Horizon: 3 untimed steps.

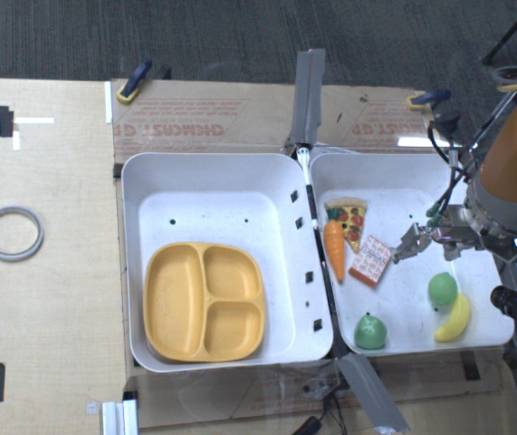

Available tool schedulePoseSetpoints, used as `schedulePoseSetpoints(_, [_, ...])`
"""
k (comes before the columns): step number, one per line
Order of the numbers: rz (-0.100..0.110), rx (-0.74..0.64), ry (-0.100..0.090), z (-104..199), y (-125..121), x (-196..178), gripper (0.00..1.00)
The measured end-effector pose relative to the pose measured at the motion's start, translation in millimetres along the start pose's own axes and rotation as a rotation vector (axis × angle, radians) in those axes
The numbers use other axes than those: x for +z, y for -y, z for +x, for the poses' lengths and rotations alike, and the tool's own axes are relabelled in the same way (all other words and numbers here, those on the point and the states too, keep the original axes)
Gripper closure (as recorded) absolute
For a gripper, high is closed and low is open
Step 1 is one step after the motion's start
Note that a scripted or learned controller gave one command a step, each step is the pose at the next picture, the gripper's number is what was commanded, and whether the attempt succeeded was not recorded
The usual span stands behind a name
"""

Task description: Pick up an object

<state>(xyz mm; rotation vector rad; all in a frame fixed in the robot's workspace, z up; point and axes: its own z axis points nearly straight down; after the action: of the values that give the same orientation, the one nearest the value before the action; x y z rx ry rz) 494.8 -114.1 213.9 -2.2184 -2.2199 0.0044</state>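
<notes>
Contents, nearest first. Right bin (394, 181), front row: green pepper (370, 332) at the front wall; banana (453, 320) toward the right wall; lime (442, 288) just behind the banana, nearly touching it. Middle row: red packet (371, 261), lying flat and tilted; carrot (334, 247) beside it, along the left wall; pizza slice (348, 217) behind, its edge against the carrot top. Left bin (140, 243): yellow tray (205, 299), three compartments, nothing in them.

My gripper (412, 243) hangs above the right bin floor, between the packet and the lime, tips pointing toward the packet. Nothing sits between my fingers; whether the jaws stand open or closed I cannot tell.

Step in hand, as I judge it: approach, no grasp yet. Nearest candidate: the packet. Next move calls for centring over it, descending, then closing across its narrow side, since it lies flat and may slip.
</notes>
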Motion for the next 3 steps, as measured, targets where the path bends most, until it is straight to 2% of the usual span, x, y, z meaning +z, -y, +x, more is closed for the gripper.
schedulePoseSetpoints(1, [0.0,0.085,0.001,78.4,-23.9,23.6,0.0])
schedulePoseSetpoints(2, [-0.002,0.049,0.002,-44.6,-50.1,53.6,0.0])
schedulePoseSetpoints(3, [-0.004,-0.141,0.002,6.7,-59.3,16.8,0.0])
